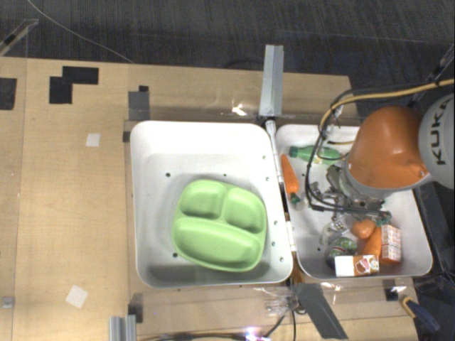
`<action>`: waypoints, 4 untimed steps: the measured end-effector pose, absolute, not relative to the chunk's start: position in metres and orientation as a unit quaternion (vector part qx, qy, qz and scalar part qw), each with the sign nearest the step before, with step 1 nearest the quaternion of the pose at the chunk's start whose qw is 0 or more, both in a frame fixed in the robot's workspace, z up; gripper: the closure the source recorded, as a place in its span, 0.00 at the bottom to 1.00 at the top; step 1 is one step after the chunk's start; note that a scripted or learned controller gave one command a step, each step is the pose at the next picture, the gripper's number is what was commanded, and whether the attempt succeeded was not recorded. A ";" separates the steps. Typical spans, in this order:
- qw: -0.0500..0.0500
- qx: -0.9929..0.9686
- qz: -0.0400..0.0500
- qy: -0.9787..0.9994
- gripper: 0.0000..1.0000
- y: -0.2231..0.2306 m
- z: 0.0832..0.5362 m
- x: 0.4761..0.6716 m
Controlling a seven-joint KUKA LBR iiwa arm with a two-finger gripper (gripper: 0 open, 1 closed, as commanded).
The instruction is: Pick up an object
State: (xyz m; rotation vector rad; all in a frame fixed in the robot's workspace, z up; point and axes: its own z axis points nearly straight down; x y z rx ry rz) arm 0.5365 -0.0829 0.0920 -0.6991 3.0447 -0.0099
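arm's orange band (387,148) blocks most of the right bin (424,256), so can't tell the gripper (350,215) state under it. peeking out down there: carrot (288,176), green bottle (313,153), small cartons (389,244), a clear cup (341,239). left bin (149,190) holds a glossy green three-section tray (220,224).

You're looking at a pale wooden bench top (64,212); beyond its far edge lies dark grey ribbed flooring (213,13); black square markers (71,82) sit on the bench's far-left corner.
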 end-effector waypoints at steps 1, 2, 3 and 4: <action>0.008 -0.389 -0.003 0.921 0.00 -0.097 0.091 0.558; 0.017 -0.388 -0.005 0.921 1.00 -0.095 0.106 0.563; 0.005 -0.499 -0.003 0.866 1.00 -0.134 0.146 0.594; 0.007 -0.393 -0.005 0.919 1.00 -0.199 0.280 0.597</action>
